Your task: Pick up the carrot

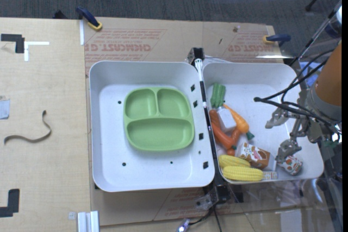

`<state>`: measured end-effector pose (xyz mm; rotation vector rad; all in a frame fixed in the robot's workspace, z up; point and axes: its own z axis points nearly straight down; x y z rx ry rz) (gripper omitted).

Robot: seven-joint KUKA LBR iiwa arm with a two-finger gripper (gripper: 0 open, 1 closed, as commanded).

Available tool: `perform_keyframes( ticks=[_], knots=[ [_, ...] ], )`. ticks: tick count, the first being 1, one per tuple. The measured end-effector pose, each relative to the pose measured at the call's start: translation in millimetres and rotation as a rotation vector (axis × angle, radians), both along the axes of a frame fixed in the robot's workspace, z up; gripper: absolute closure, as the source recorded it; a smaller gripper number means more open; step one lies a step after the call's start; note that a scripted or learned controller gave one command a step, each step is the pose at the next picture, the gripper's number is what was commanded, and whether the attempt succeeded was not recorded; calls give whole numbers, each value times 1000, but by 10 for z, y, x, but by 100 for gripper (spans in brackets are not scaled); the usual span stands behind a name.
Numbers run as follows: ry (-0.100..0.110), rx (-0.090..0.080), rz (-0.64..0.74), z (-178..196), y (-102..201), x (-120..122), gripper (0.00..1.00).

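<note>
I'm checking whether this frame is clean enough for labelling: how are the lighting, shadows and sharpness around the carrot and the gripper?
Camera view: even, soft light, no harsh glare on the white bins; the carrot is sharp enough to pick out, with faint shadows under the toys; the gripper looks slightly soft and cluttered by cables, so its fingers are hard to read; the green plate is crisp.

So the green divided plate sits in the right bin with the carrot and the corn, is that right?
Not quite. The camera view shows the green divided plate alone in the left bin. The carrot and the corn do lie in the right bin, as you said.
</note>
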<state>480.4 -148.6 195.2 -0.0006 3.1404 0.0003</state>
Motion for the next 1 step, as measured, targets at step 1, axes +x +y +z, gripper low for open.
perform_keyframes(
  ticks=[1],
  knots=[
    [-1, 0, -51, -987, 518, 244, 0]
  ],
)
